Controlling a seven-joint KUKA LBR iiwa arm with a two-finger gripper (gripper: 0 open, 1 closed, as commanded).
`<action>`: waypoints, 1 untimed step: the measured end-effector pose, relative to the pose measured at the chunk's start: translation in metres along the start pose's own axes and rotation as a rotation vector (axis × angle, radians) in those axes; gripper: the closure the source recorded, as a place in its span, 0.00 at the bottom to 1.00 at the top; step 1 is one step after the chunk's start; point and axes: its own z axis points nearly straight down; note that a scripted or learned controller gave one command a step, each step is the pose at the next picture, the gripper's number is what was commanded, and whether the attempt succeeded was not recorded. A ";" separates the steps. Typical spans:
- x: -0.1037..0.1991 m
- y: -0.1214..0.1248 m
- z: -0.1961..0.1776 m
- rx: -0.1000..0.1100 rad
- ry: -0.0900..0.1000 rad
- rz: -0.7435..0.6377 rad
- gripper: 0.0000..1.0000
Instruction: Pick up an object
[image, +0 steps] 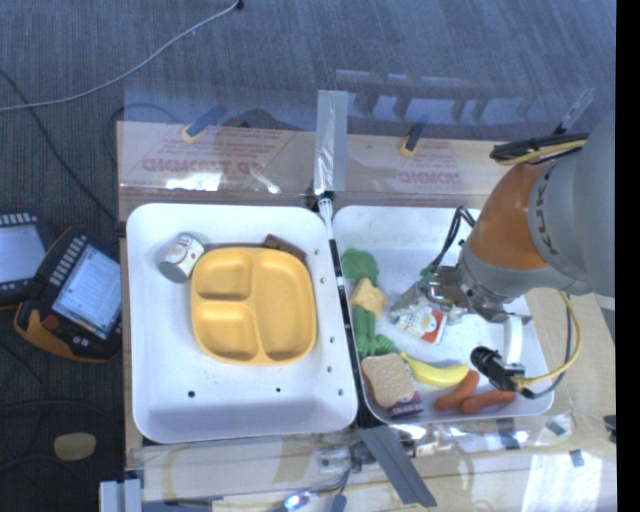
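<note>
Grey carpet all around, with a pendant (78, 300) on the floor at far left. Next, on the bench, left bin (150, 400) with a small can (181, 256) tipped by its upper left corner and a yellow tray (253, 304) with three compartments in the middle. Then right bin (400, 235): green leaves (360, 268) along the left wall, cheese wedge (367, 297) just beside, bread (387, 379) lower down, banana (440, 373) and two carrots (475, 402) near the front edge. Near the middle, a small white pouch (421, 321) with red print, lying flat. Gripper (432, 292) directly above the pouch, perhaps touching its upper edge; fingers hidden by the wrist, so cannot tell if apart or together. Probably light, soft and a little slippery, this pouch; likely to fold or slide under pressure. Best taken across the short sides, near the middle, with fingers low at the bin floor.
</note>
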 end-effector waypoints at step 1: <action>0.040 -0.009 -0.098 0.014 0.004 -0.085 1.00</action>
